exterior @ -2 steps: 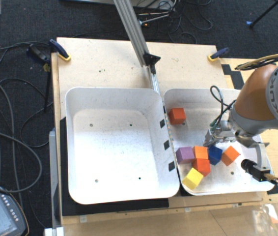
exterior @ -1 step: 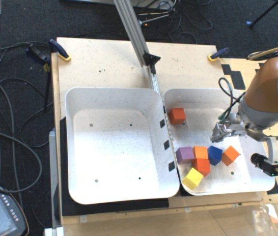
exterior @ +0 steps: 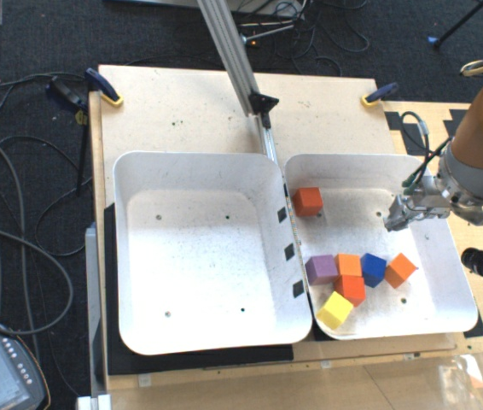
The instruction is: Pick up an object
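Note:
The right bin (exterior: 446, 314) holds several small blocks. An orange-red cube (exterior: 308, 201) sits alone near the bin's left wall. Lower down lies a cluster: a purple block (exterior: 321, 268), an orange block (exterior: 350, 266) over a red one (exterior: 353, 289), a blue cube (exterior: 373, 269), an orange cube (exterior: 401, 269) and a yellow cube (exterior: 335, 310). My gripper (exterior: 395, 219) hangs over the bin's right half, above and to the right of the cluster, pointing down and left. No block is visible at its tip.
The left bin (exterior: 130, 229) stands beside the right one, sharing a raised middle wall (exterior: 286, 229). A slanted metal pole (exterior: 229, 45) comes down to the bins' back edge. Clamps sit at the bench's back corners, cables on the floor to the left.

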You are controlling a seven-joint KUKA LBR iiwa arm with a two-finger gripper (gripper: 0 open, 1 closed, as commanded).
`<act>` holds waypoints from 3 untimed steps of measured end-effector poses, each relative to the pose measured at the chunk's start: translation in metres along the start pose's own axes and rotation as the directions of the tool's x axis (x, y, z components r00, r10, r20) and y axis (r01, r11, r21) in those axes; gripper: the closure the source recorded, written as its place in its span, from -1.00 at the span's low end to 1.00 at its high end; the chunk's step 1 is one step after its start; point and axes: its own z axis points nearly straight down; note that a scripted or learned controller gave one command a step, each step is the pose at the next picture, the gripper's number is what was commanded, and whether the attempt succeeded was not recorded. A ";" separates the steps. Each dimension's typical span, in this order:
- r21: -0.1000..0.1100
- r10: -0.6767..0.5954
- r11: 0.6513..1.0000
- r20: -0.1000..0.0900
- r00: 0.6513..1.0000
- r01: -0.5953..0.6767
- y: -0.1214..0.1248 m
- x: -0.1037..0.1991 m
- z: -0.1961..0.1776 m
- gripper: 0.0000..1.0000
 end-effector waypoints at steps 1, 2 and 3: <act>0.002 -0.001 1.000 -0.001 1.000 0.001 0.002 0.000 -0.029 1.00; 0.009 -0.007 1.000 -0.005 1.000 0.007 -0.010 0.055 -0.019 1.00; 0.007 -0.008 1.000 -0.006 1.000 0.008 -0.019 0.110 -0.031 1.00</act>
